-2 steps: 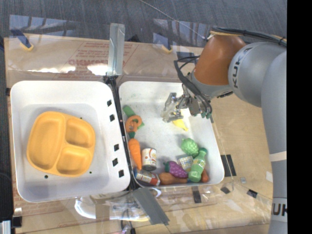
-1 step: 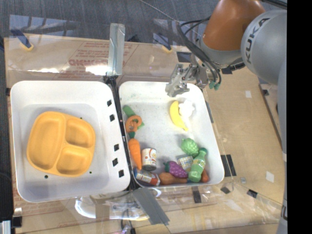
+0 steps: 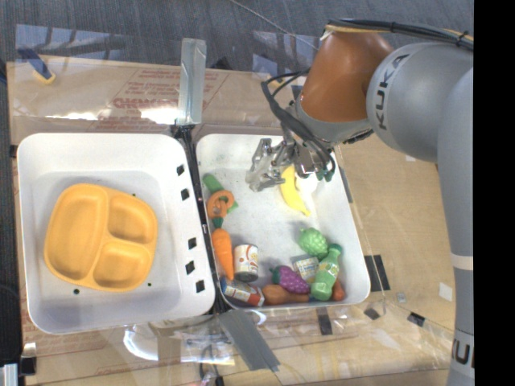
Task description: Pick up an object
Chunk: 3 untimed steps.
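Claw (image 3: 269, 170) low over the upper part of the right bin (image 3: 348, 215), touching or just beside a banana (image 3: 294, 195); whether it is apart or together, cannot tell. Toy food crowds the bin's lower edge; a yellow tray (image 3: 99, 237) lies in the left bin (image 3: 32, 215).

Matt white plastic bins (image 3: 32, 240) | smooth yellow plastic divided tray (image 3: 100, 236), slightly glossy | glossy plastic toy banana (image 3: 293, 195) and carrot (image 3: 222, 254) | bare metal pincer (image 3: 265, 170) | smooth grey arm casing (image 3: 426, 87), glossy orange band (image 3: 342, 75) | bench (image 3: 394, 207) in brown cardboard under clear shiny film
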Available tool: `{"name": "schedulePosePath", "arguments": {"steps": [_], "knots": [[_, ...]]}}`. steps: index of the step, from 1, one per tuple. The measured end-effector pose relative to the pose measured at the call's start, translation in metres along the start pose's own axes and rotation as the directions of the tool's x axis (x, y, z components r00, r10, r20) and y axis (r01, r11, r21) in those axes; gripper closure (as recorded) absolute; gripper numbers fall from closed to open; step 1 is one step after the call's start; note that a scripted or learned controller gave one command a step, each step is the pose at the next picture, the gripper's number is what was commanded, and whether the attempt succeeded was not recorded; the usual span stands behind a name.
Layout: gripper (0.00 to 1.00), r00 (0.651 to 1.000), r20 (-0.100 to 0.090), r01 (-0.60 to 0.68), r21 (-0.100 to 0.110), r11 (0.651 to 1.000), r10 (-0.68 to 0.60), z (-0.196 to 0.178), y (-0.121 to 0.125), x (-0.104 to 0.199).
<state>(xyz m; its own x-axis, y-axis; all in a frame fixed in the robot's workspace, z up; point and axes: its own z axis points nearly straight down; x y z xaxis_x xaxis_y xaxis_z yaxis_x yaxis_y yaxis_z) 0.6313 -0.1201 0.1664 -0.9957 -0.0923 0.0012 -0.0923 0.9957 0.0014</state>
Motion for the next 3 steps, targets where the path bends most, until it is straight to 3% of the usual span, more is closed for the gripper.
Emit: {"name": "schedulePosePath", "arguments": {"steps": [1,2,3], "knots": [[1.0,0.993,0.005,-0.117,0.001,0.993,0.117,-0.027,0.054,-0.032],[1.0,0.984,0.013,-0.175,0.003,0.985,0.175,-0.125,0.034,-0.009],[1.0,0.92,0.01,-0.391,0.002,0.92,0.391,-0.206,-0.033,-0.008]]}}
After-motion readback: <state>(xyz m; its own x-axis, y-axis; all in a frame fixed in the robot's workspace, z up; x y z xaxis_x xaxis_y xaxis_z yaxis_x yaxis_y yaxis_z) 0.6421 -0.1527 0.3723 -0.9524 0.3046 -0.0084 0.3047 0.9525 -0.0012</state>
